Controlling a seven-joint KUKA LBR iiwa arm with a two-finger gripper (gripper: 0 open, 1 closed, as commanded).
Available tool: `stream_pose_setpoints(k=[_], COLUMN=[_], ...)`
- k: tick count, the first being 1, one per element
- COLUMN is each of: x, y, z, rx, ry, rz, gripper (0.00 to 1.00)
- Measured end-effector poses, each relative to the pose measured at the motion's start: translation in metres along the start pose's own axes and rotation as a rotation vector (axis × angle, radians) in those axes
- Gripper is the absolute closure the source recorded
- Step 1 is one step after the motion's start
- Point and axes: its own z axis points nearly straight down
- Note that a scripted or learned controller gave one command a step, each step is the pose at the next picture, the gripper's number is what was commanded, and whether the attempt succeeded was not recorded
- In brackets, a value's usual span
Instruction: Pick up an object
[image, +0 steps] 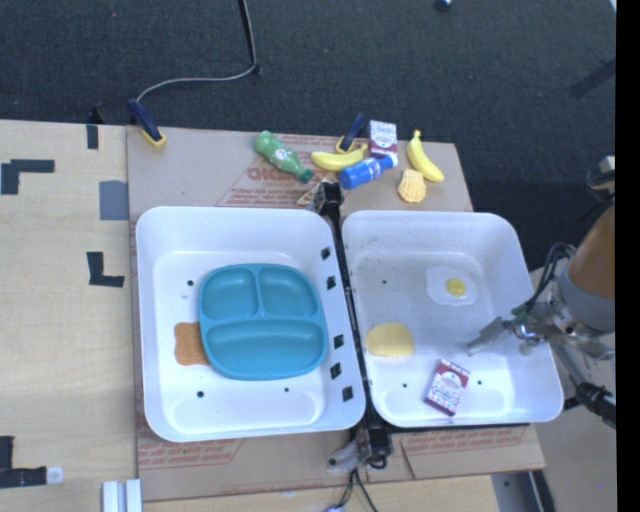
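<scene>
Blue tray (263, 322) in left bin (160, 240)

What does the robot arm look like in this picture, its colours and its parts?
At the right edge, the arm shows an orange band above a grey wrist section. Below it, the gripper is a grey metal assembly with thin, pale fingers. Dark cables run along the wrist and down past the corner of the right bin. No markings or labels can be read on it.
</scene>
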Motion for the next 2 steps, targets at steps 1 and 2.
stream_pose_setpoints(k=[1, 2], x=[0.066, 0.107], y=[0.001, 0.088], z=[0.054, -0.078], rx=[-0.001, -0.001], ry=[0.002, 0.001], rz=[-0.002, -0.003], gripper=[0.00, 0.00])
